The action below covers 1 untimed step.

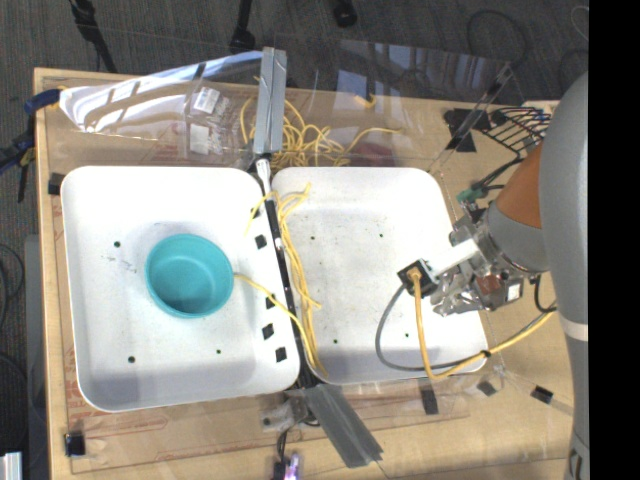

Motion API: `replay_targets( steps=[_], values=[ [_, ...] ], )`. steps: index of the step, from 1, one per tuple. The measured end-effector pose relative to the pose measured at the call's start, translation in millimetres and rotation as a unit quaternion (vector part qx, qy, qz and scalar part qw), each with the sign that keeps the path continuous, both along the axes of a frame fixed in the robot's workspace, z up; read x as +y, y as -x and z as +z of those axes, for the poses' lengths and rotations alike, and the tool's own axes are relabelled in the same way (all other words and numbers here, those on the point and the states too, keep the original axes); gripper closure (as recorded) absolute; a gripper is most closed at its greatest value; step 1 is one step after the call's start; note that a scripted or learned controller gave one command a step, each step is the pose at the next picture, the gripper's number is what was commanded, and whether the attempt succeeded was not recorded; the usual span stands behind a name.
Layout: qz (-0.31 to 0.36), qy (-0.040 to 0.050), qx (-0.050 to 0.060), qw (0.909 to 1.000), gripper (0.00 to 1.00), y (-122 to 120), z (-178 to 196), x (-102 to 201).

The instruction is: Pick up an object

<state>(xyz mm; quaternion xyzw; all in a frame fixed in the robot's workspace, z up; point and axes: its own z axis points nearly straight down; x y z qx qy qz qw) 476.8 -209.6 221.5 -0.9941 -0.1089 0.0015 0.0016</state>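
Note:
A teal bowl (190,274) sits upright in the left bin (100,208), a little left of that bin's middle. My gripper (455,298) hangs over the right edge of the right bin (360,208), far from the bowl. I see nothing held at its tip, and its metal end is too small and cluttered to read.
Yellow cable strands (290,258) lie along the divider between the two bins and pile up behind them (300,138). A dark cable loop (400,353) and a yellow cable (422,333) trail across the right bin's near right corner. Clear plastic sheeting (150,108) lies behind the left bin.

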Motion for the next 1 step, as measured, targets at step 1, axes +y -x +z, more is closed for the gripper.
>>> replay_targets(
  steps=[1],
  values=[
    [0.006, -0.0014, 0.002, 1.0000, 1.00, -1.0, 8.2, 1.9]
  ],
)
